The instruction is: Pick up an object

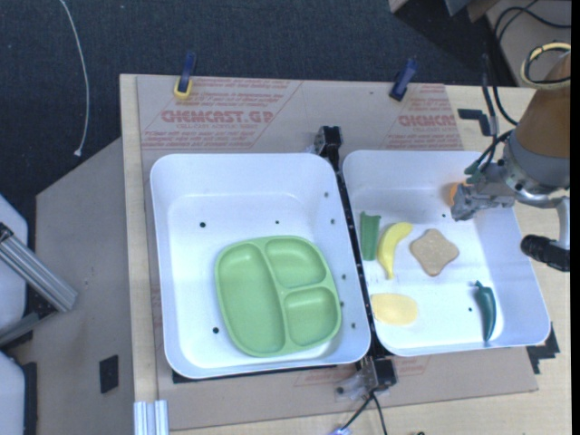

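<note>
- Two shallow white bins are seen from above, side by side on a desk [136, 243] covered with brown cardboard.
- The left bin [172, 198] holds a green divided plate [276, 293] with three compartments.
- The right bin [517, 306] holds the objects that could be picked: a green strip-shaped piece [369, 234] near the bin's left wall, a yellow banana [393, 246] just beside it, a tan slice of bread [434, 251] to the banana's right, a pale yellow rounded piece [394, 309] below them, and a dark teal pepper-like item [486, 309] near the bin's right edge.
- The grey arm is seen reaching in from the right, with the gripper [464, 199] over the upper part of the right bin, above and to the right of the bread.
- Whether the fingers are open or closed cannot be told; nothing is seen held.
- The step in hand is judged to be the approach: no object appears lifted yet.
- For the next move, the gripper would need to be brought down over one chosen object, probably the bread, which lies nearest, and closed squarely across it.
- Red printing can be read on the cardboard at the far side: "CHEMCAST GP", repeated in part further right; smaller lines cannot be made out.
- Two clamps are seen on the cardboard's far edge, a blue and yellow one [185, 75] and a blue one [403, 79].
</note>
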You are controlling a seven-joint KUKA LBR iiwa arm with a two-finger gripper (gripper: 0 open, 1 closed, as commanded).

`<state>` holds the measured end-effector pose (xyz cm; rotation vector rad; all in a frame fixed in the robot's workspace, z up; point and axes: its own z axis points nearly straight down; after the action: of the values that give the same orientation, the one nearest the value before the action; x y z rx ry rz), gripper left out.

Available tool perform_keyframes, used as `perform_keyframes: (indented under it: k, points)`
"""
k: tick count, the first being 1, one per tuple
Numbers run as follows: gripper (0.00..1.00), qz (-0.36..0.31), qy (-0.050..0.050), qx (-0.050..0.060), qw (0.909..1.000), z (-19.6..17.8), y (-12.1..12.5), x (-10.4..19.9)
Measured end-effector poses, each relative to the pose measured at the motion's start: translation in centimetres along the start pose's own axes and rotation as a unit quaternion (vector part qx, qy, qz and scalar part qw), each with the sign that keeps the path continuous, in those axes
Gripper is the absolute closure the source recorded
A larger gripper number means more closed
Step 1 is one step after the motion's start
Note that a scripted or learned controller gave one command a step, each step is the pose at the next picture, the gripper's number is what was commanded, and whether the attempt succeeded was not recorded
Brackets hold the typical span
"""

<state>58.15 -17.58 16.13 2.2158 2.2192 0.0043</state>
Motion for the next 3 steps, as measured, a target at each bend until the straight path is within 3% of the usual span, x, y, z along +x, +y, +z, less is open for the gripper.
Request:
perform_keyframes:
  k: [1,2,3]
  points:
    - [1.0,0.0,0.0,-0.002,1.0,-6.1,0.3,0.8]
    - [1.0,0.0,0.0,0.001,1.0,-9.2,0.4,0.8]
    - [1.0,-0.002,0.002,0.004,1.0,-8.4,1.4,6.6]
